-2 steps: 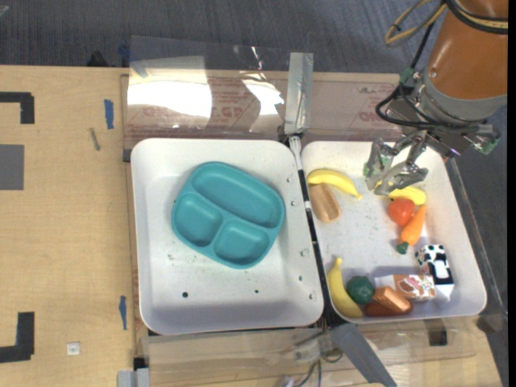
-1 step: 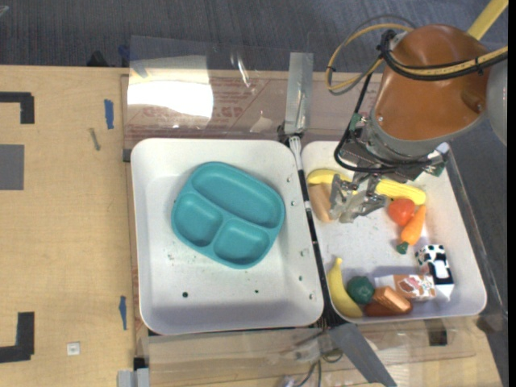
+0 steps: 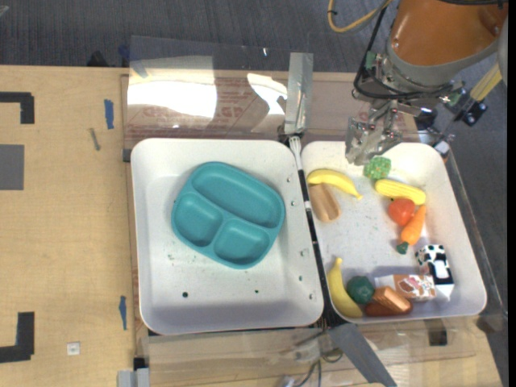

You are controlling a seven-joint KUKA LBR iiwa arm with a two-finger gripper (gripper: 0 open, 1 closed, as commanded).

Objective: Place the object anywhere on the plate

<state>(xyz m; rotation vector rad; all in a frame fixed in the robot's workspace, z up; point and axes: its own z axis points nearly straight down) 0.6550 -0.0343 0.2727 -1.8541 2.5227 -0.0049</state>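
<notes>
Hovering pincer (image 3: 367,147) near right bin's (image 3: 463,216) far edge.

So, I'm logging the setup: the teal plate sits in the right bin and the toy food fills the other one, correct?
Not quite. The camera view shows the teal plate in the left bin; the toy food, such as the carrot, lies in the right bin.

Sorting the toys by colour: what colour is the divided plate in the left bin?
Teal plate, seen in the camera view.
</notes>
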